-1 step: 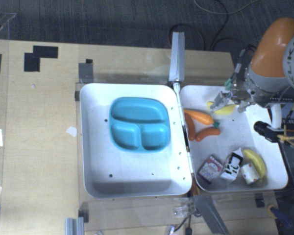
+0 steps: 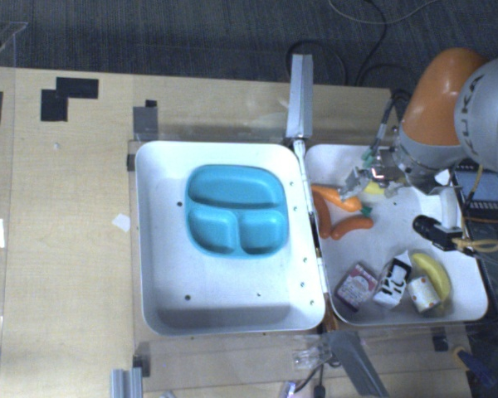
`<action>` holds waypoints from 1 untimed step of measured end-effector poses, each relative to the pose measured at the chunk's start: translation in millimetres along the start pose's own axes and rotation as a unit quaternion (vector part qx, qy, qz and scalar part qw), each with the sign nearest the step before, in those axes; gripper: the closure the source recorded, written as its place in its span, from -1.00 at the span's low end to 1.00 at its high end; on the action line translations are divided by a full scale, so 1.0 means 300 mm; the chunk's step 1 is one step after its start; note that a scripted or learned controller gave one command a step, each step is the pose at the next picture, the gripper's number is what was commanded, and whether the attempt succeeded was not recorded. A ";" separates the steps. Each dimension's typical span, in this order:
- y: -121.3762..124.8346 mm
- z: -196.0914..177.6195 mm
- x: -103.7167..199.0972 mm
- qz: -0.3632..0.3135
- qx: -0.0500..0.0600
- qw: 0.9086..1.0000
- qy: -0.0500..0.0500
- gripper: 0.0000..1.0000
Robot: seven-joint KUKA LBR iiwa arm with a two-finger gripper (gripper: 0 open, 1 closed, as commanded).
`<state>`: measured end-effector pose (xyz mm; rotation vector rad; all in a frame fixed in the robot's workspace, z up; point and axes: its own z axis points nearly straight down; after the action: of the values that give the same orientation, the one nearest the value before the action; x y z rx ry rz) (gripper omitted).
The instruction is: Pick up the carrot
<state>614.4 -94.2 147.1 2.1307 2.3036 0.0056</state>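
Observation:
The carrot (image 2: 334, 198), orange and slim, lies at the left side of the right bin (image 2: 473, 305), close to the divider. My gripper (image 2: 367, 177) hangs just right of and above the carrot's right end, over a small yellow-green thing (image 2: 373, 192). The carrot rests on the bin floor and nothing lifts it.
Two reddish sausages (image 2: 322, 215) (image 2: 351, 227) lie right below the carrot. A banana (image 2: 432, 275), a white can (image 2: 420, 295), a black-and-white box (image 2: 393, 283) and a brown packet (image 2: 358, 285) sit at the bin's front. A blue sectioned tray (image 2: 236, 208) lies in the left bin (image 2: 162, 247).

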 end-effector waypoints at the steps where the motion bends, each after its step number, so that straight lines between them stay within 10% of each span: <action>1: 0.113 -0.132 0.071 -0.139 -0.001 0.990 0.000 -1.00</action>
<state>646.2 -70.4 186.8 1.7869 2.5760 0.0072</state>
